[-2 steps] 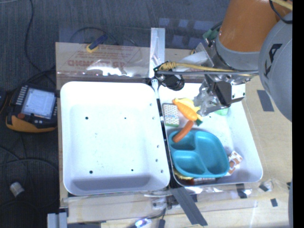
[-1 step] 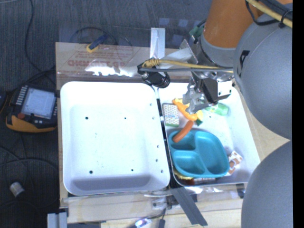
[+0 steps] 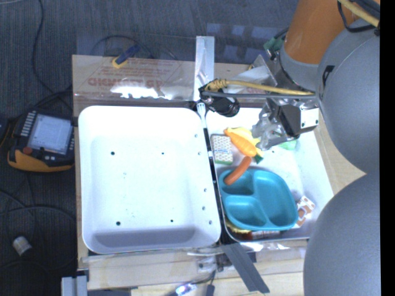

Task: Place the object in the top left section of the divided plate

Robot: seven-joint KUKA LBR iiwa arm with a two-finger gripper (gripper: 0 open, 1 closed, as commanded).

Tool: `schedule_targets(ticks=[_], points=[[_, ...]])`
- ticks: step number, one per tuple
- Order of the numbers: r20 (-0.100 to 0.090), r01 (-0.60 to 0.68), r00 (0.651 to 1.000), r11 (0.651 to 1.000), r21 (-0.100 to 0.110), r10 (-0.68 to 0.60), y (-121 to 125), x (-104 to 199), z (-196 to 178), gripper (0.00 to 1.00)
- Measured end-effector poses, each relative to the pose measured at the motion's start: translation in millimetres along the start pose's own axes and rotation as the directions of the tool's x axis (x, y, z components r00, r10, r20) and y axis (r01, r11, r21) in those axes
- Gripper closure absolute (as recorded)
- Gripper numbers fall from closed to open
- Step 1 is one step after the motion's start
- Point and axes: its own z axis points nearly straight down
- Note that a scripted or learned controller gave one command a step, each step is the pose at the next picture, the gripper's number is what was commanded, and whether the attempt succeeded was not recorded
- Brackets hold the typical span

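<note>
One carrot [image 3: 237,171] on the divided plate's [image 3: 271,208] rim, left-below the gripper [image 3: 265,139]; grip unclear.

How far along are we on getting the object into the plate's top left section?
Nearly there, I think. An orange carrot-like object lies across the upper left rim of the blue divided plate, half in that section, not fully seated. The gripper hovers just above, beside a yellow-orange toy. Its grip state is unclear. Left: confirm the carrot settles inside.

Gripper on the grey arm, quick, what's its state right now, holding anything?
Gripper: low over the right white bin, beside the yellow-and-orange toy; open or shut cannot be told.
</note>
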Motion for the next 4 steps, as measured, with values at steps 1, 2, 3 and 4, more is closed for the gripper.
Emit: schedule_targets(ticks=[1,2,3,4], points=[[0.001,0.0,1.0,1.0,0.0,0.0,-30.9,6.1,0.1,1.0],[0.0,0.009,1.0,1.0,0.0,-0.009,-59.5,22.4,0.0,1.0],[0.0,-0.003,1.0,1.0,-0.001,0.003,-21.9,4.2,-0.3,1.0],[0.002,0.031,1.0,1.0,0.0,-0.031,18.7,8.0,-0.1,1.0]])
